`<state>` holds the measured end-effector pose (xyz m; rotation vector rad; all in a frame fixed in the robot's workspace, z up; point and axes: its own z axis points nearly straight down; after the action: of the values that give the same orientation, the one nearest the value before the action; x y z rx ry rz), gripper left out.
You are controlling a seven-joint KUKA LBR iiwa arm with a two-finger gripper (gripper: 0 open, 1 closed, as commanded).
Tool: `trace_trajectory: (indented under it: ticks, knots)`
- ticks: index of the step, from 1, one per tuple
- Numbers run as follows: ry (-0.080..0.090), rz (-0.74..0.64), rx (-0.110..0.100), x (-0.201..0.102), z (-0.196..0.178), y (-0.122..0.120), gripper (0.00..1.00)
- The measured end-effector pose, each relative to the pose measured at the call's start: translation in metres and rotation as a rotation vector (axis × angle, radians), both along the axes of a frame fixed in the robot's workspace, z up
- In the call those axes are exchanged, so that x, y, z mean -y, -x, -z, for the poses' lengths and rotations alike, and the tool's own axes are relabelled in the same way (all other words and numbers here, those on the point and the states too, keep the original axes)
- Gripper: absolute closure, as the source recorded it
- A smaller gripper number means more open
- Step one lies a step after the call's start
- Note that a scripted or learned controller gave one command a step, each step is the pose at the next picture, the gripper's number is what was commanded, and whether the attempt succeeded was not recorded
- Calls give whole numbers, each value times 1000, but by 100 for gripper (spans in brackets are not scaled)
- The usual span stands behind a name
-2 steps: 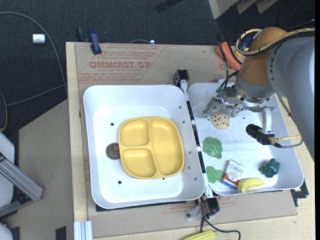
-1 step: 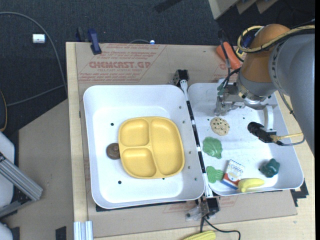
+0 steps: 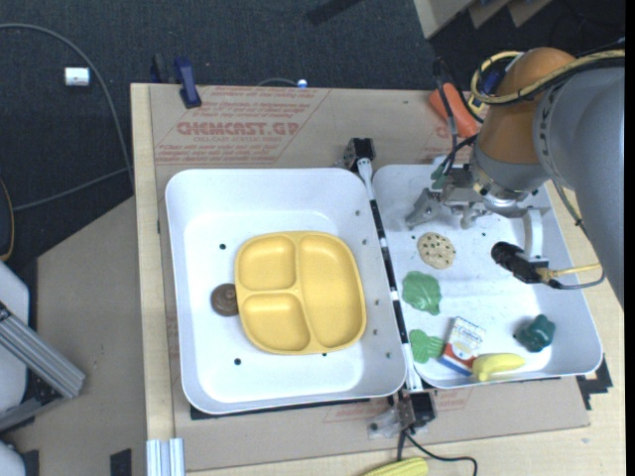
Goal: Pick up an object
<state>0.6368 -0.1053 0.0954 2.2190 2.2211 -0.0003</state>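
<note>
Spread jaws of the gripper (image 3: 444, 209) hang empty just above the cookie (image 3: 436, 250) in the right bin (image 3: 580, 350). Judging by this, the approach is underway; next comes a straight descent, then closing around the cookie.

Dark, seemingly carpeted floor (image 3: 79, 147) around bench (image 3: 248, 127)

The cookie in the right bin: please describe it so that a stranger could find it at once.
Look in the right bin, at its upper half, just below the pincer. The cookie is a round, pale beige disc with dark specks, lying flat above the green leafy piece. Nothing else there is round and speckled.
</note>
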Motion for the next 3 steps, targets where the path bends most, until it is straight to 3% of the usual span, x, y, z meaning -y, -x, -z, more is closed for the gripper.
trace_trajectory:
  ticks: [1,2,3]
  knots:
    - [-1,2,-1,64,10,81,0]
    - [0,3,3,64,-1,80,100]
    - [-2,0,0,-7,-100,104,100]
